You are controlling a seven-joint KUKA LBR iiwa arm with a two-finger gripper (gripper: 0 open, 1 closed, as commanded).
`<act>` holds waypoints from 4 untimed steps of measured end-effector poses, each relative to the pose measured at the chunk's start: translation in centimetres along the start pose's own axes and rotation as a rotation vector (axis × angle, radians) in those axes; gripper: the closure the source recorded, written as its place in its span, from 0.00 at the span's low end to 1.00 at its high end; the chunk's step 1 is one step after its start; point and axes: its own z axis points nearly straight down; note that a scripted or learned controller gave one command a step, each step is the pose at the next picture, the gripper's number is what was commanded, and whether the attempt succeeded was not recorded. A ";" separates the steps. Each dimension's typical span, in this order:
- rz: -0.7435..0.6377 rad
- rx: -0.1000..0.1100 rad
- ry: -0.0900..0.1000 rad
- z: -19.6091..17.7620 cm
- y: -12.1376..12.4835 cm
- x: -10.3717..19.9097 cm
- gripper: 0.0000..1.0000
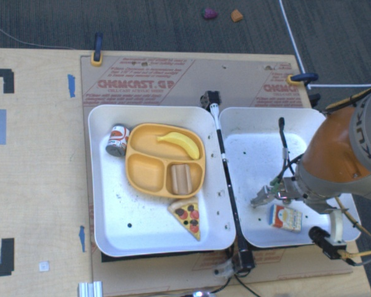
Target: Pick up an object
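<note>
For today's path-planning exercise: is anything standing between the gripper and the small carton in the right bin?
Nothing visible does. The gripper hovers in the right bin, just left of and above the small carton, with bare bin floor between them.

The brown board (173,79) under the two bins carries red print reading "CHEMCAST GP" at about 12 o'clock above the left bin (105,184), in mirror writing. More of the same red print sits toward 1 o'clock above the right bin (247,129), too small to read.
</note>
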 end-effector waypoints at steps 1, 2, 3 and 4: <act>0.005 -0.012 -0.013 -1.1 0.2 -0.5 1.00; 0.005 -0.011 -0.012 -1.1 0.2 -0.5 0.00; 0.003 0.003 -0.001 0.0 -0.1 0.2 0.00; 0.007 -0.010 -0.014 -1.1 0.2 -0.3 1.00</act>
